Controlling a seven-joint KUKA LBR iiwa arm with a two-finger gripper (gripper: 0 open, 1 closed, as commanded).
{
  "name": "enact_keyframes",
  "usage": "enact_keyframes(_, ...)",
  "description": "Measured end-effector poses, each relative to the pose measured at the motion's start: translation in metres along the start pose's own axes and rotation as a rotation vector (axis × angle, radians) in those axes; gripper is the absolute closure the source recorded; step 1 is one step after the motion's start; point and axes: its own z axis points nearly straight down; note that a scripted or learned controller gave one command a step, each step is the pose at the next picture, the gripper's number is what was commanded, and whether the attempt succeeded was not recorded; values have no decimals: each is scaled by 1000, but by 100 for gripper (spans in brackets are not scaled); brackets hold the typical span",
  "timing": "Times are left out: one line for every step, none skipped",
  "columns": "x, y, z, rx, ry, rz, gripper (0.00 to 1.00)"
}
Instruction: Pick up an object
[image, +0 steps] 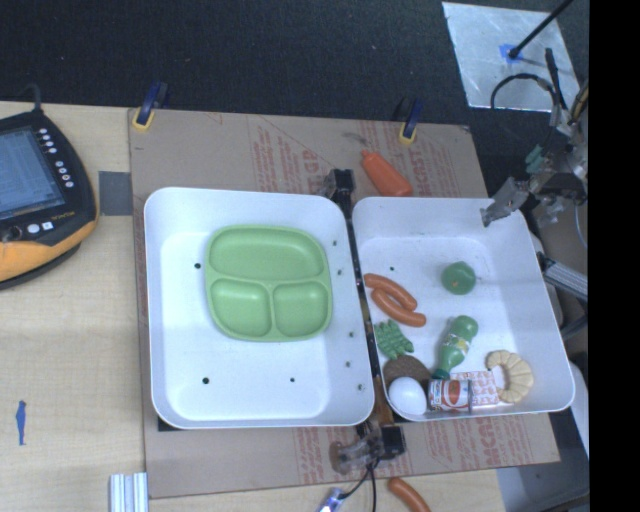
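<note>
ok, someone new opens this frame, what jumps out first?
The green divided plate alone in the middle of the left bin. Then the toy-food clutter in the right bin: hot dog, green ball, green bottle. The gripper sits at that bin's far right corner.

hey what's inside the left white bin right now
The left bin holds one thing: a green divided plate with three compartments, lying flat near its middle. Whatever is beneath the plate is covered, so I can't tell if anything lies under it.

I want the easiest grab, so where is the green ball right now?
The green ball lies alone in the right bin, toward its far right side, above the green bottle and right of the sausages.
</note>
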Motion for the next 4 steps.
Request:
enact_keyframes(16, -18, 176, 1, 0, -1, 0)
enact_keyframes(15, -18, 164, 1, -2, -4, 100)
enact_keyframes(60, -36, 109, -1, -1, -3, 100)
enact_keyframes(138, -40, 50, -1, 1, -1, 100)
